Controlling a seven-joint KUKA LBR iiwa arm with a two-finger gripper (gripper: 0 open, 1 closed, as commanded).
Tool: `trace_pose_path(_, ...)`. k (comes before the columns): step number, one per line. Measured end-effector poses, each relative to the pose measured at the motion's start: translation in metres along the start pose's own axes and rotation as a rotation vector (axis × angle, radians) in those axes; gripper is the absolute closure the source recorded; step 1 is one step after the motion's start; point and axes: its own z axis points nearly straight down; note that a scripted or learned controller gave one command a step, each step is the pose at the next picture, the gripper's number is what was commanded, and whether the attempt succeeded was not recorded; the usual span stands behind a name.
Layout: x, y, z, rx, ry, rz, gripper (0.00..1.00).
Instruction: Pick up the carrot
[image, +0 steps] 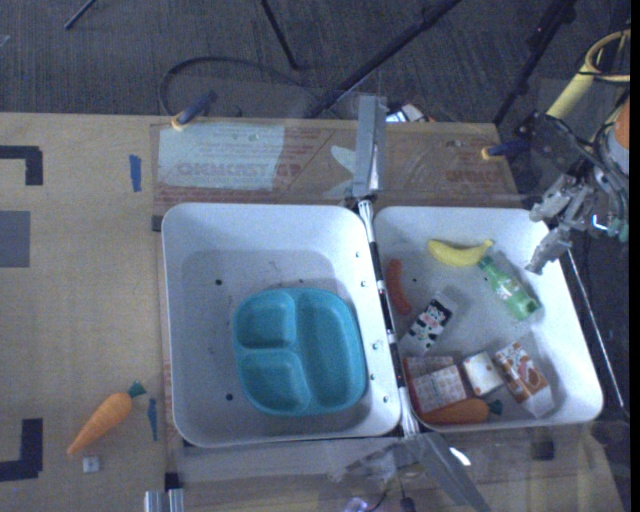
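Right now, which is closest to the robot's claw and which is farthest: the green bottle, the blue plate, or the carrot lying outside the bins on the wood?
Measured from the gripper at the right bin's far right edge:
1. Green bottle, just left of it in the right bin.
2. Blue plate, in the left bin.
3. Carrot, out on the bench at the near left.

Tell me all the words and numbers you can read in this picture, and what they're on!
None can be read.
Clear sheet taped above the left bin: a row of faint letters, too blurred to read.
Cow-pattern carton: only spots show.
Small boxes in the right bin: print too small to read.
Green bottle: label unreadable.
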Motion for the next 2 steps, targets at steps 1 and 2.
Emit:
trace_pose_path(1,-0.022,0.009,-0.018,-0.001,-0.002,-0.373,0.0)
trace_pose_path(2,-0.028,0.011,0.003,-0.003,0.0,-0.903,0.0)
